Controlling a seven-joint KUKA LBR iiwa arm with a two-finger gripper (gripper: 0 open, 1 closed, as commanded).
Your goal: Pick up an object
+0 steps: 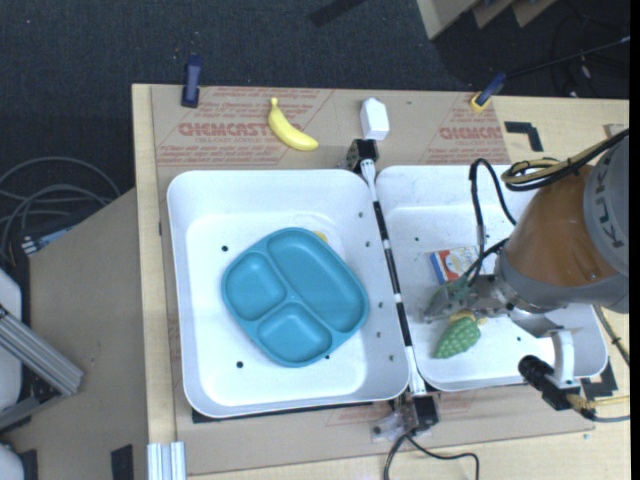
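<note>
My gripper (452, 303) hangs low in the right bin (420, 208), at the bin's middle, with the grey arm and its orange band (560, 230) coming in from the right. Just below the fingertips lies a green bumpy object (457, 338) with a yellowish top. A small white, red and blue packet (453, 263) lies just above the gripper on the bin floor. The left bin (190, 218) holds a blue divided plate (293, 294).
A yellow banana (289, 129) lies on the cardboard behind the left bin. A white block (375, 119) sits at the back between the bins. Black cables (495, 193) loop over the right bin's back. Blue clips hold the board's far corners.
</note>
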